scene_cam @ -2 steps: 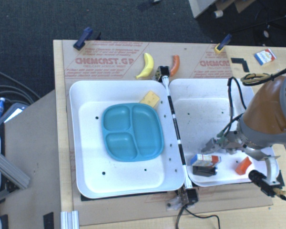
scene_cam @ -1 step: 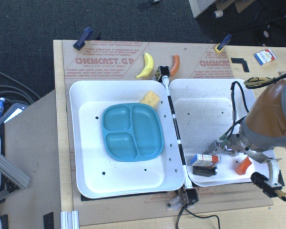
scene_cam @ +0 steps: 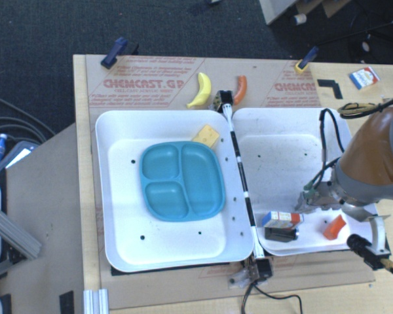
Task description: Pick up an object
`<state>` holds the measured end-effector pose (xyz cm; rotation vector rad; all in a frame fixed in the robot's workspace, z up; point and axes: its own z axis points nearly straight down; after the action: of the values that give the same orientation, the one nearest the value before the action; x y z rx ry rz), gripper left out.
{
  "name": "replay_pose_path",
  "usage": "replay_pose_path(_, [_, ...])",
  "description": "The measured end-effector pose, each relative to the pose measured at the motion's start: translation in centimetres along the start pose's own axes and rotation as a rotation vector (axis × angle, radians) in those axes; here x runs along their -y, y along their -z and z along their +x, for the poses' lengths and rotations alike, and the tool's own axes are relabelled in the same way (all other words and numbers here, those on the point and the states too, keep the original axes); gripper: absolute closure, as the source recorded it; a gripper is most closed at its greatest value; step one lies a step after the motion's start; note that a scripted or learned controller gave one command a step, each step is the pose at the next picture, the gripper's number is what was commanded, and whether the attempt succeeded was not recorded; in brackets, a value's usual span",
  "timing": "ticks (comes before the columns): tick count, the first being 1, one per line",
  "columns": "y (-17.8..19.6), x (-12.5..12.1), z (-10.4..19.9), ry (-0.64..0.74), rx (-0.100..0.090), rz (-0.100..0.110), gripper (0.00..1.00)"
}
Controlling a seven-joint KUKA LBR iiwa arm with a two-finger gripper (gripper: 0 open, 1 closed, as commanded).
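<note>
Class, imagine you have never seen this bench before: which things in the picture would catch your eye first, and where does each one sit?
The bright blue divided plate stands out first, lying in the middle of the left bin with a yellow block at its upper edge. Next comes the arm, bent over the right bin near a small orange piece. A yellow banana lies on the bench behind the bins.

The arm (scene_cam: 373, 156) is seen reaching in from the right edge, its orange band turned toward the camera and its grey wrist section (scene_cam: 354, 191) set below the band. The wrist is bent downward and leftward over the near right corner of the bench. The gripper (scene_cam: 309, 198) is largely hidden beneath the wrist.
</note>
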<state>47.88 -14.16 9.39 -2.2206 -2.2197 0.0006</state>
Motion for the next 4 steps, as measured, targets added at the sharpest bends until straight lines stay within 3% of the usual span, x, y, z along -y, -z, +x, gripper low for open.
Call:
replay_pose_path(1, [0.0,0.0,0.0,0.000,0.000,0.000,0.00])
replay_pose_path(2, [-0.9,-6.4,-0.6,0.002,0.001,-0.002,0.00])
replay_pose_path(3, [-0.9,-8.4,-2.9,0.001,0.002,-0.002,0.00])
replay_pose_path(4, [-1.0,-1.2,-2.6,0.000,0.000,0.001,0.00])
